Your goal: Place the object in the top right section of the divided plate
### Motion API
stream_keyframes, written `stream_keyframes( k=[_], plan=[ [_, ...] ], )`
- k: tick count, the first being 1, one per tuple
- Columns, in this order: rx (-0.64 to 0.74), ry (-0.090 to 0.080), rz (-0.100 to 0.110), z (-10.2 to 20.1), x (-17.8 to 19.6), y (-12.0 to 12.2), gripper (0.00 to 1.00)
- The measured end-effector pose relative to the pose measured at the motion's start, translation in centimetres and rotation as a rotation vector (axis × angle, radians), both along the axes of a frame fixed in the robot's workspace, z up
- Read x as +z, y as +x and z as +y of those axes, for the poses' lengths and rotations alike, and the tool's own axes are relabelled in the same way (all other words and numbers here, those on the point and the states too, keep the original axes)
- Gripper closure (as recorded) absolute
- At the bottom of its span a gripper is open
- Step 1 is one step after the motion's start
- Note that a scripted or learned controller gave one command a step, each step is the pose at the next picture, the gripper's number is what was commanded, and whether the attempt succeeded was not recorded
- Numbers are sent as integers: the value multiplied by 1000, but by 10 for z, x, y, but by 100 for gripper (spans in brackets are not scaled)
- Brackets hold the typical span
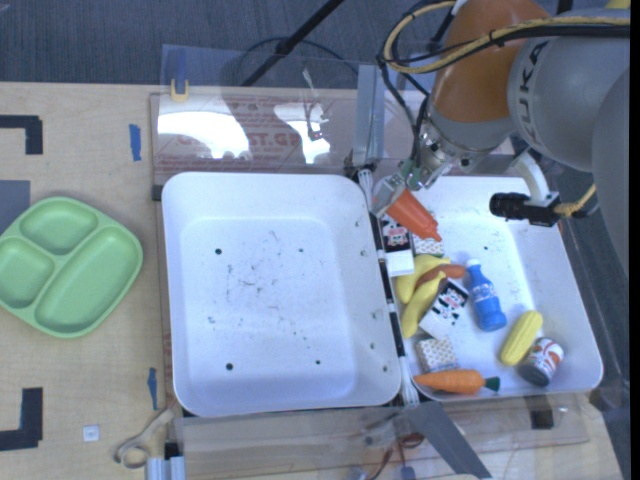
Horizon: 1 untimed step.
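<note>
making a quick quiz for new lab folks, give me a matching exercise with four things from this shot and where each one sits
Things:
1. green divided plate
2. blue bottle
3. corn cob
4. whole carrot

Places:
A. right bin, along its near edge
B. on the bench, left of both bins
C. right bin, middle, right of the banana
D. right bin, near right corner, beside a small can

Pairs: 1-B, 2-C, 3-D, 4-A

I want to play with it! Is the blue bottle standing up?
No, the blue bottle lies tipped over in the right bin, beside the corn.
</note>
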<state>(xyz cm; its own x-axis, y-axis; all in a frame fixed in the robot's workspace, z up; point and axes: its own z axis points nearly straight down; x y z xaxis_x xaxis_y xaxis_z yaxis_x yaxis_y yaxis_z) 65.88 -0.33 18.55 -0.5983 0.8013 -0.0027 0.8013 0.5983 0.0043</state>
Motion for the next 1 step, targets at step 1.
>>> stream_keyframes(
  k=[1],
  plan=[
    [-139, 1, 5, 58, -1, -61, 100]
  ],
)
